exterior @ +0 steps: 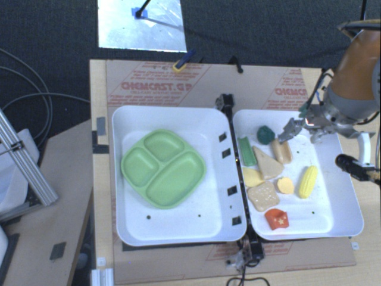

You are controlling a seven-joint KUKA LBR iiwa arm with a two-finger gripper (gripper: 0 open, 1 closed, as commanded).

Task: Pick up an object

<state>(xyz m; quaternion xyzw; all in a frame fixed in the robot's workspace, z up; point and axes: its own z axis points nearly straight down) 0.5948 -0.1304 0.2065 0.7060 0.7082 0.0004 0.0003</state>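
Note:
The right bin (348, 210) holds several toy foods: a dark green round piece (265, 134), a green stick (245, 151), a beige wedge (268, 163), a tan piece (281, 151), a yellow corn cob (308, 181), a small yellow round (286, 186), a cracker (262, 195) and a red piece (277, 218). My gripper (302, 133) hangs over the far part of this bin, just right of the dark green piece and above the tan piece. Its fingers stand apart, open, with nothing between them.
The left bin (134, 124) bears a light green divided plate (163, 168). A black divider (233, 159) runs between the bins. Cardboard lies under both bins, and a shiny sheet (140, 16) rests beyond them. Cables trail at the left.

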